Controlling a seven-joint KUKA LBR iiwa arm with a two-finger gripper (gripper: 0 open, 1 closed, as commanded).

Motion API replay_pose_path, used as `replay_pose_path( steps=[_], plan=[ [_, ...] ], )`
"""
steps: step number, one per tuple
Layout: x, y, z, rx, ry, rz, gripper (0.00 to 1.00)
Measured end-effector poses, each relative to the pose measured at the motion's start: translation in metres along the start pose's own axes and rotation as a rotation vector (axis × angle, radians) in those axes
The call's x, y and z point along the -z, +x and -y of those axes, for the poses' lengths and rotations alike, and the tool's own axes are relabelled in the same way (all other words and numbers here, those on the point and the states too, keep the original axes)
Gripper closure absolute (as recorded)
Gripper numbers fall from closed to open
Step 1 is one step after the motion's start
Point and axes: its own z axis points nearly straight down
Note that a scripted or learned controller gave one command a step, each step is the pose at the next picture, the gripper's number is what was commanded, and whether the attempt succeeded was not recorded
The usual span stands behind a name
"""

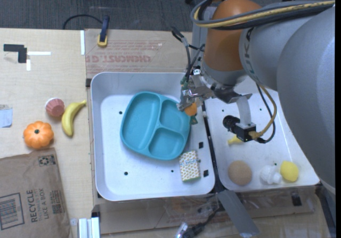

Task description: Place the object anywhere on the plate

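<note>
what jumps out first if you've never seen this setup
The big grey arm with its orange band reaches in from the right, its gripper over the right edge of a blue divided plate in the left bin. A small pumpkin and banana lie left of the bins.

bench | bears: two white bins, pumpkin, banana, cardboard

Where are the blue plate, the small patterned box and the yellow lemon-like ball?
blue plate (143,125): camera view, on its large left compartment.
small patterned box (189,166): camera view, middle of its top face.
yellow ball (290,171): camera view, centre of its surface.
</note>
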Motion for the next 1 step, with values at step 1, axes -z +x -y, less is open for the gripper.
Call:
replay_pose_path(
  steps=[1],
  plan=[
    [0.0001, -0.0001, 0.0, 0.0, 0.0, 0.0, 0.0]
  ],
)
